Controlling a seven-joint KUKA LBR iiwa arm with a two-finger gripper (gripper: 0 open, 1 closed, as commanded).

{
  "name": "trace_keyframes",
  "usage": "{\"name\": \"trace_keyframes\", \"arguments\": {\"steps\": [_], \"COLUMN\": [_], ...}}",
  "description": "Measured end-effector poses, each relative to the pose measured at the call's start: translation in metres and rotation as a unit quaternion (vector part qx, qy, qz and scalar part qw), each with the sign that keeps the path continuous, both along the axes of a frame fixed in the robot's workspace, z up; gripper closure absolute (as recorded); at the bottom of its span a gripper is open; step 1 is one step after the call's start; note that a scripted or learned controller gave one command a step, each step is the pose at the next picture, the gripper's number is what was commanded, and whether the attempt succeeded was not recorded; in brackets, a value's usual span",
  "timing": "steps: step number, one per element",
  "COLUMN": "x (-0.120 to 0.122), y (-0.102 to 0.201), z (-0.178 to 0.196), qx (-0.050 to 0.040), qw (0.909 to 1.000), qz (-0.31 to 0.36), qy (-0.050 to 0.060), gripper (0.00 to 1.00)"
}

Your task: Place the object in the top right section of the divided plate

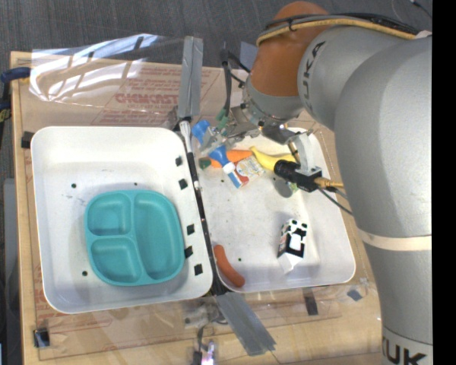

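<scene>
Reaching into the clutter at the right bin's (330, 268) far edge, your gripper (229, 128), whose state I cannot tell, could snag several toys (239, 162) together, leaving the divided plate (134, 236) in the left bin (53, 166) unserved.

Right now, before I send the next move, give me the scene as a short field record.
plate: teal divided plate in left bin, nothing in its sections
gripper: gripper over the object pile at the far end of right bin
pile: banana, blue and orange pieces
near end: hot dog, black-and-white block
grasp: unclear
</scene>
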State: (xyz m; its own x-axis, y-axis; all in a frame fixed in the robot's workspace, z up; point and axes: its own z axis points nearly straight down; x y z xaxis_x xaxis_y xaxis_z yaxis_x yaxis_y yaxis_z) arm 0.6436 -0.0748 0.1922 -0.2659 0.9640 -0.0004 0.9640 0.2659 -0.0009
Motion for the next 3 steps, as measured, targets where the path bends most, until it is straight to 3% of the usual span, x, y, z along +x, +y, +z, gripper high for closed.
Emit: {"name": "trace_keyframes", "arguments": {"steps": [1,2,3], "x": [-0.016,-0.041,-0.041], "y": [0.068,0.110,0.110], "z": [-0.002,0.017,0.017], "qx": [-0.0001,0.0002,0.0001], "qw": [0.9970,0.9437,0.9438], "qz": [0.077,0.331,0.330], "qy": [0.002,0.001,0.001], "gripper": [1.00,1.00,0.00]}}
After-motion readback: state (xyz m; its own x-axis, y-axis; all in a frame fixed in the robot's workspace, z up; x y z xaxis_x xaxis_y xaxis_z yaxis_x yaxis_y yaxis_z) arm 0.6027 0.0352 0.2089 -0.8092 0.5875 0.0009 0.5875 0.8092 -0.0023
